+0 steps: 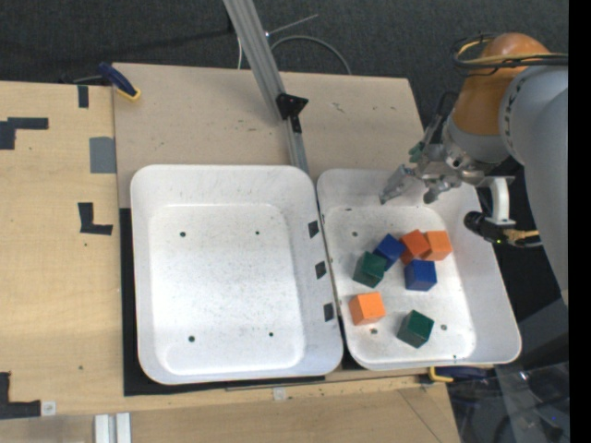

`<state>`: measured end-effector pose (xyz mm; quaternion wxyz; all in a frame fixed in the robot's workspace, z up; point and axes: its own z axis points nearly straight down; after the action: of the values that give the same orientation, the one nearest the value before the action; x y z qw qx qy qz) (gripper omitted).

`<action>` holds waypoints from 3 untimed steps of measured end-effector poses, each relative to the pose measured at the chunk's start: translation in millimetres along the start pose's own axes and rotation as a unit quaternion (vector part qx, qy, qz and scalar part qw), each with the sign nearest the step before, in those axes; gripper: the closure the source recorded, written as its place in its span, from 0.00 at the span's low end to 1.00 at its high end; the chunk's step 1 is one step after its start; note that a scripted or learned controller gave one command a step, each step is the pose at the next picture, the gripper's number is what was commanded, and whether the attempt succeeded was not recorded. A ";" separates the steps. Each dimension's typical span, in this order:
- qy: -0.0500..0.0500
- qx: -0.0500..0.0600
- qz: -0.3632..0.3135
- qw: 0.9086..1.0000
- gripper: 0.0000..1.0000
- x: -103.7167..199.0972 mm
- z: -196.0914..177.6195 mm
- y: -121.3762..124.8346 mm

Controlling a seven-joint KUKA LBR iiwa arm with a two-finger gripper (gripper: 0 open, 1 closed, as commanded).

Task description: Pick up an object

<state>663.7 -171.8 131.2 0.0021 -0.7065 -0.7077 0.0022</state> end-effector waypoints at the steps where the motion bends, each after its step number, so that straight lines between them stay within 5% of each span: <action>1: 0.000 -0.002 -0.001 1.000 1.00 0.3 -13.5 1.4; 3: -0.001 -0.006 0.000 1.000 1.00 -3.2 -110.5 8.5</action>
<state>672.9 -174.9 241.7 -0.0025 -0.7064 -0.7078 -0.0014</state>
